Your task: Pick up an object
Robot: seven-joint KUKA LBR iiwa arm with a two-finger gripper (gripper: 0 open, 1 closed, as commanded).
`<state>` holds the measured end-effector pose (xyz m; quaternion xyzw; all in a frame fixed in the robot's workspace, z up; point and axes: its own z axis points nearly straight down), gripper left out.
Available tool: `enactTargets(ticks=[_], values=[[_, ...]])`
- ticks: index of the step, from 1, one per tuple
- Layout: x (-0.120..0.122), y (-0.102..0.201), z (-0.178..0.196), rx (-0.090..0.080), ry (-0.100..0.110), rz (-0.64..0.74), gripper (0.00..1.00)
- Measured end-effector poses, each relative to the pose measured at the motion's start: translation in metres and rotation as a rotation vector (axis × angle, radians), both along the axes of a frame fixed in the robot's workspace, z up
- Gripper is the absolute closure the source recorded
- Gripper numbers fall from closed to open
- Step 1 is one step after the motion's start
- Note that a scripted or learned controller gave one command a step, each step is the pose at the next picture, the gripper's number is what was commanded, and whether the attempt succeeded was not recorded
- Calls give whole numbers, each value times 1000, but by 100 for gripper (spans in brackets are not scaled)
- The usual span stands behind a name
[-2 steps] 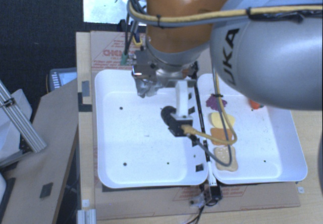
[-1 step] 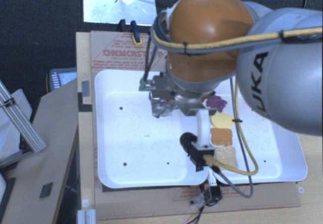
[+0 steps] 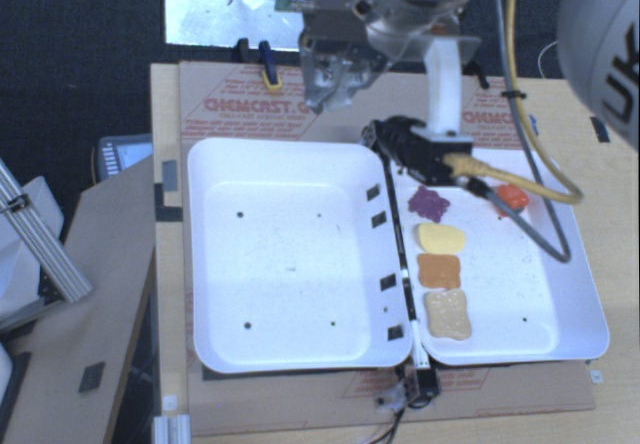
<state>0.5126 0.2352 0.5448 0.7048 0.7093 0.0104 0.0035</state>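
gripper [image 3: 335, 84]: hangs over the cardboard sheet [image 3: 240, 107] on the table [image 3: 165, 112], just past the 12 o'clock rim of the left bin [image 3: 215, 232]; opening too blurred to tell
right bin [image 3: 560, 302]: holds five small pieces
purple piece [image 3: 428, 202]: near its 11 o'clock corner
yellow piece [image 3: 440, 238]: just at 6 o'clock of purple
orange-brown piece [image 3: 439, 270]: touching yellow, at its 6 o'clock
beige toast-shaped piece [image 3: 448, 314]: next at 6 o'clock
red-orange piece [image 3: 511, 197]: at 3 o'clock of purple, apart
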Motion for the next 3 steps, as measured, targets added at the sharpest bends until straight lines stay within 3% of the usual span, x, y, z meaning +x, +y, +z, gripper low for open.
enactTargets(ticks=[1,2,3], values=[[19,-1,-10,-9,17,-6,100],[122,-2,-10,-9,13,-8,100],[85,-96,-116,-15,31,-14,100]])
